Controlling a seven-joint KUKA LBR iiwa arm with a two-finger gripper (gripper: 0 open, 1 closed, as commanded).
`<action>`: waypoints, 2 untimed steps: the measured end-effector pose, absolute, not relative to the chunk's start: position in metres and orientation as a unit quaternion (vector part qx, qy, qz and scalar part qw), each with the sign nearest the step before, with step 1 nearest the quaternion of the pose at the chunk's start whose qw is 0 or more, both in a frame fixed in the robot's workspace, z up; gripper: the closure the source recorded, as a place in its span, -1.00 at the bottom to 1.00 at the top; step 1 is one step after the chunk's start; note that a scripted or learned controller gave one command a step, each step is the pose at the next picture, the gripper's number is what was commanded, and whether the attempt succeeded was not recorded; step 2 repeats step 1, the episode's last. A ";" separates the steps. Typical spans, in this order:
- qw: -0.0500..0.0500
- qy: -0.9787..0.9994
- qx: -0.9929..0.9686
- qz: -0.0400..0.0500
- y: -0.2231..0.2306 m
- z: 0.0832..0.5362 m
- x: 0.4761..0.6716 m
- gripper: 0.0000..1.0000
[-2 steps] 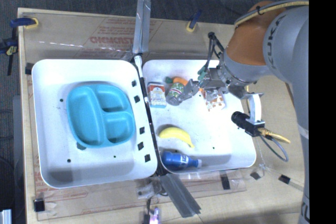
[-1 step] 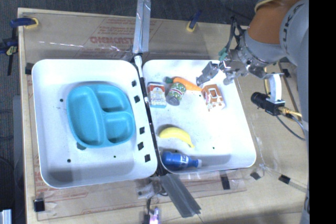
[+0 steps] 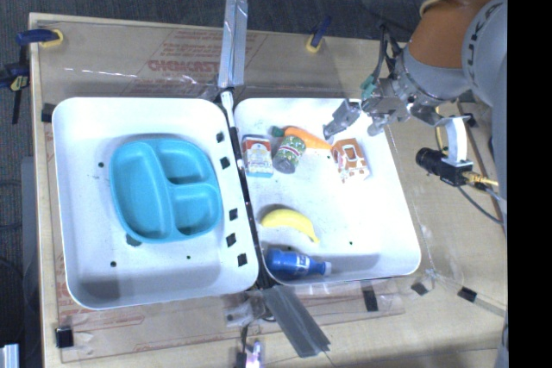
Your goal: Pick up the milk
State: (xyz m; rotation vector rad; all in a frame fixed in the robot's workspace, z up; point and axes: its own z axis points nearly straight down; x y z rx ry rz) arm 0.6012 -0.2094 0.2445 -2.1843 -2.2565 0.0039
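The milk (image 3: pixel 257 156) is a small white carton with red and blue print, lying in the right bin (image 3: pixel 379 220) against its left wall. My gripper (image 3: pixel 358 123) hovers over the bin's far right part, well to the right of the milk. Its fingers (image 3: pixel 340 121) are spread open with nothing between them. Just below the gripper lies an orange-and-white box (image 3: pixel 351 159).
A green can (image 3: pixel 290 152) and a carrot (image 3: pixel 307 137) lie right of the milk. A banana (image 3: pixel 289 223) and a blue bottle (image 3: pixel 296 264) sit near the bin's front. The left bin (image 3: pixel 78 271) holds a blue divided tray (image 3: pixel 167 188).
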 end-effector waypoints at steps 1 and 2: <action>0.001 -0.754 -0.657 0.001 -0.209 0.232 0.594 -1.00; 0.001 -0.754 -0.657 0.001 -0.209 0.232 0.594 -1.00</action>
